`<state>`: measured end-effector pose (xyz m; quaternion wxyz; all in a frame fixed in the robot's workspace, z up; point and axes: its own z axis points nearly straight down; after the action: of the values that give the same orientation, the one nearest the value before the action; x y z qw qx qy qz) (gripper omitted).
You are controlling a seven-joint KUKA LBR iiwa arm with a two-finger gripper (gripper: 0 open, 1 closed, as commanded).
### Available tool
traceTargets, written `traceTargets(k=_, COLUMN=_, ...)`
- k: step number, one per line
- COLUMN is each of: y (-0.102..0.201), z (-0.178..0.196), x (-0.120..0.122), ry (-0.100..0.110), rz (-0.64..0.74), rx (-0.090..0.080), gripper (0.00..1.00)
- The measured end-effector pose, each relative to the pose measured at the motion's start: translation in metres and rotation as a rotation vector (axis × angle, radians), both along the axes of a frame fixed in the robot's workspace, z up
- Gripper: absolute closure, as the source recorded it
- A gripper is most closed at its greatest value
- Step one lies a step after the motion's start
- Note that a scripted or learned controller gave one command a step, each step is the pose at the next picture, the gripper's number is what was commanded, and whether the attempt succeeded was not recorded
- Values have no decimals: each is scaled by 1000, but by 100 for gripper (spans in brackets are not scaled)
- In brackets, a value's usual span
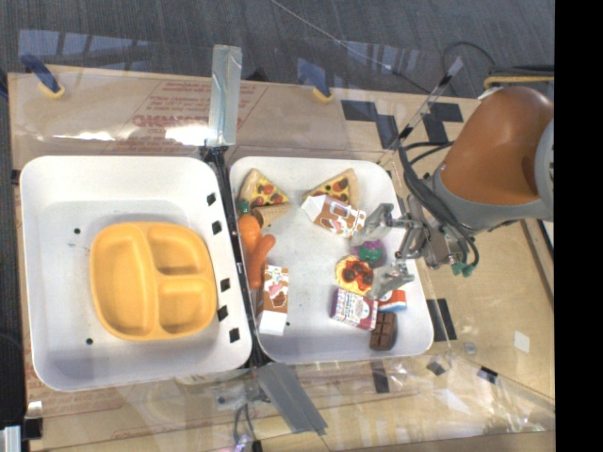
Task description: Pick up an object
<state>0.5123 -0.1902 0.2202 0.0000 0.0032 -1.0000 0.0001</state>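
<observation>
Here, nearest the camera, at the front edge of the right bin (283,347), a brown chocolate bar (382,330) lies in the front right corner, with a purple-and-red carton (352,308) touching it on the left and a small red, white and blue packet (394,299) just behind. Along the bin's left wall sits a white-and-brown box (274,298), and behind it an orange carrot (252,245). Mid-bin lies a round yellow item with a red centre (354,273), a purple-and-green piece (371,250) just behind it. The gripper (392,246) hangs over the bin's right side, its two metal fingers (380,218) spread apart, one near the purple-and-green piece's far side and one by the packet; nothing sits between them. Farther back rests a white-and-brown milk carton (335,216), and toward the far edge two pizza slices (262,192). The left bin (38,196) holds a yellow divided tray (151,279) in its middle.
</observation>
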Motion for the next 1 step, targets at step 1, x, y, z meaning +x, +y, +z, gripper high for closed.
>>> traceTargets(k=1, y=-20, z=-121, x=1, ry=-15, rz=38, rx=-4, gripper=0)
